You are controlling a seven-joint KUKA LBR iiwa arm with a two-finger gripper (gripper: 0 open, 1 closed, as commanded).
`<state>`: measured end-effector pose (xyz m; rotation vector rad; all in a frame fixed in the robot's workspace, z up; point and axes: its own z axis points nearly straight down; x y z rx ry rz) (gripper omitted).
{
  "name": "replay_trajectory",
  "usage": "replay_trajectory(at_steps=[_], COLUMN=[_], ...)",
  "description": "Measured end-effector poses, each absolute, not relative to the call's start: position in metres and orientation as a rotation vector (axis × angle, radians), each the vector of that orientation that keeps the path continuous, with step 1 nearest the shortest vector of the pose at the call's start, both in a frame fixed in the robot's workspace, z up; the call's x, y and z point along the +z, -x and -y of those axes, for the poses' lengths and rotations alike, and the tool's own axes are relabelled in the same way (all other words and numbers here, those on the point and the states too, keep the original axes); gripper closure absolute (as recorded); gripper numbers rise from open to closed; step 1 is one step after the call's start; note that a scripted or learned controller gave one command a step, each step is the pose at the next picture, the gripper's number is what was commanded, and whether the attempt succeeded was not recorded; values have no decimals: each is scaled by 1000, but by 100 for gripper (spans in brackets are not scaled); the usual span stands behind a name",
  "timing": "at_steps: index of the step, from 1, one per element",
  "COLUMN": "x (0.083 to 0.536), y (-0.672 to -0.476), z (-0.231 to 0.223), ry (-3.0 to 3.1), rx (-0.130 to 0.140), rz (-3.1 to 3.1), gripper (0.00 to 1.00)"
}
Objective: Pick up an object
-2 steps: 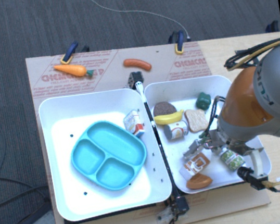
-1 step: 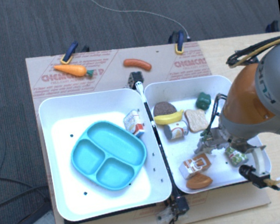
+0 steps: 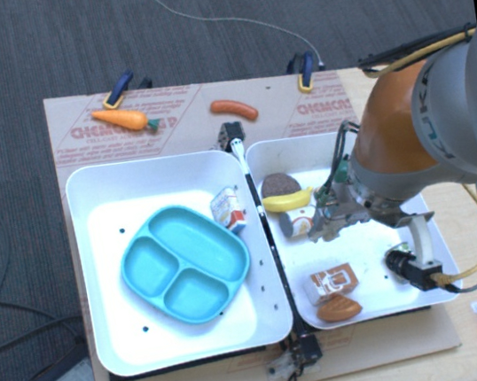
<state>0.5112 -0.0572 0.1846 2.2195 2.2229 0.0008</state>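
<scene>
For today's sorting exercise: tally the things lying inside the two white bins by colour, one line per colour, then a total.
Blue: 1, plate
Yellow: 1, banana
Brown: 3, round lump, packet, bun
White: 1, carton
Total: 6

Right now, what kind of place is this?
Probably a robot lab. A big grey and orange arm reaches over two white bins of toy food, such as a banana, on clamped cardboard.

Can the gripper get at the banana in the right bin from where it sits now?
Probably yes. The gripper hangs just beside the banana in the right bin. A dark round item touches the banana's far side, which might crowd a grasp.
</scene>
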Motion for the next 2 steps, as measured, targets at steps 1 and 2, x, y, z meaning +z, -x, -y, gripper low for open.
replay_trajectory(at_steps=[1,2], x=[184,87], y=[-511,-485], z=[58,96], ry=[-2220,-2220], rx=[-1,4], rz=[-2223,-2220], gripper=[0,0])
